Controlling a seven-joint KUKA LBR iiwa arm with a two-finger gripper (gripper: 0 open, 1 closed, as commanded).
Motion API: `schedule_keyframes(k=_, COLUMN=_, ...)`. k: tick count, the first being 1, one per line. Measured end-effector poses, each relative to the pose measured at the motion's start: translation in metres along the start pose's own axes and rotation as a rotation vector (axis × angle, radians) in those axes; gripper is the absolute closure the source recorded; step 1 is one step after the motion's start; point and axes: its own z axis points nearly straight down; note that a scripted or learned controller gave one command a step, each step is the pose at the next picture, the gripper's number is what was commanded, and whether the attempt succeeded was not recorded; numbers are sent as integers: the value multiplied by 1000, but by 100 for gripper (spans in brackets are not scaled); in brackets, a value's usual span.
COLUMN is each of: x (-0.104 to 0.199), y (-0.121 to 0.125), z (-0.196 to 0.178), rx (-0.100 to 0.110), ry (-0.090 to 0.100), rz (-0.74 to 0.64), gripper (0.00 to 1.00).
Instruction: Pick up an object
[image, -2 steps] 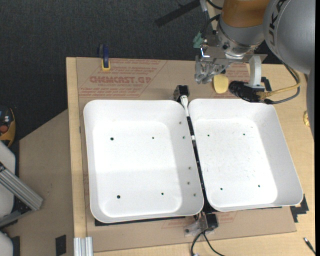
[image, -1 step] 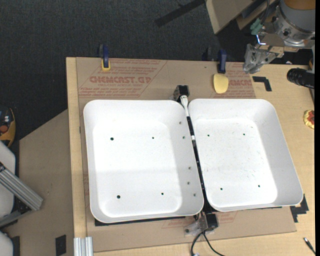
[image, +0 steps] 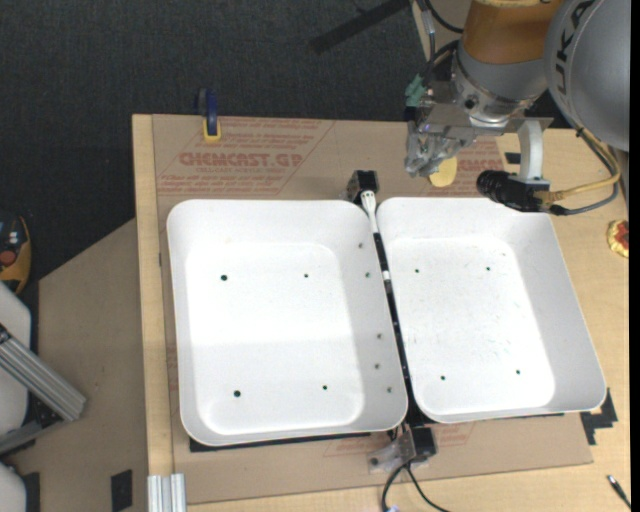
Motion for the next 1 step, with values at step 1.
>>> schedule_keyframes(k=1, x=97, y=0, z=54, rx=1, ry=0, rz=-2, gripper=100)
